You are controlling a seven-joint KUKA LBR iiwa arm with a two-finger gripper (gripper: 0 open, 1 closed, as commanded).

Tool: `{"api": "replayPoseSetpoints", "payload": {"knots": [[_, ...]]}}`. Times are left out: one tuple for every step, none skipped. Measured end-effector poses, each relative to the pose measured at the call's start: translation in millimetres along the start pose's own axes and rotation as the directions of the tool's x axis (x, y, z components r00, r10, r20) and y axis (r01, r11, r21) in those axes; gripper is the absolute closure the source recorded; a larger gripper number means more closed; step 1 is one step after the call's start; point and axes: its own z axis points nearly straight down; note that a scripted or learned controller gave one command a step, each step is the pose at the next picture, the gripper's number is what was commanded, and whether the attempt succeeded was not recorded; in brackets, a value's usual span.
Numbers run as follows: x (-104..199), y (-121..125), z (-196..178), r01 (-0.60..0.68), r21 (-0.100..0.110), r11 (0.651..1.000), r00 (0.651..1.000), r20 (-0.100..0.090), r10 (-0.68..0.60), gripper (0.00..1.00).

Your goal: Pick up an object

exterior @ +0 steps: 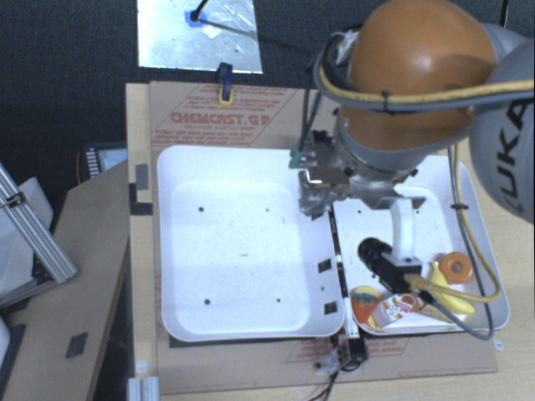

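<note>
My gripper (316, 197) hangs under the big orange wrist band, above the top left corner of the right bin (435, 192), close to the divider between the two bins. Nothing shows between it and the bin floor. At the right bin's front edge lie a small orange round object (456, 266), a yellow banana-shaped piece (450, 297) and a red, white and orange packet (380, 307). All three sit well in front of and to the right of the gripper. The arm hides much of the right bin's back half.
The left bin (175, 224) stands beside the right one on a cardboard sheet (217, 117). A metal plate (199, 22) lies behind the bins. An aluminium frame (29, 224) stands at the far left, off the bench.
</note>
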Motion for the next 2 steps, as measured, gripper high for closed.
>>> {"api": "replayPoseSetpoints", "payload": {"knots": [[18,57,-26,0.007,-0.007,1.0,1.0,-0.002,-0.007,1.0],[-54,0,-19,-0.002,-0.001,1.0,1.0,0.0,0.002,1.0]]}}
